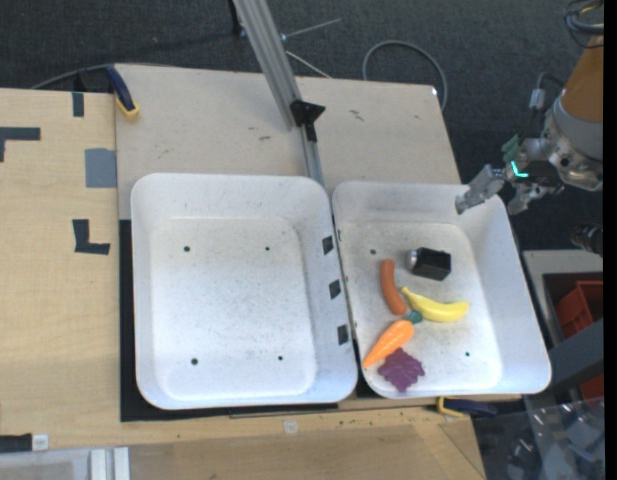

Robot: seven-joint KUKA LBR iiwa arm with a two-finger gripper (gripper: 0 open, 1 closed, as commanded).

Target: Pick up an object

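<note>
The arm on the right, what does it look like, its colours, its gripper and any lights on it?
The arm has an orange band above a grey metal wrist, with a thin dark cable running beside it. Its gripper is a small grey and black assembly ending in dull grey fingers. A small green-blue light glows on the gripper body.

Single fixed camera, mounted above the pale wooden worktop (48, 268), looking down at a slant from moderate distance. Two shallow white plastic bins (228, 288) sit side by side at centre frame; dark carpeted floor (438, 18) crosses the top. The grey arm (578, 118) enters at upper right.
</note>
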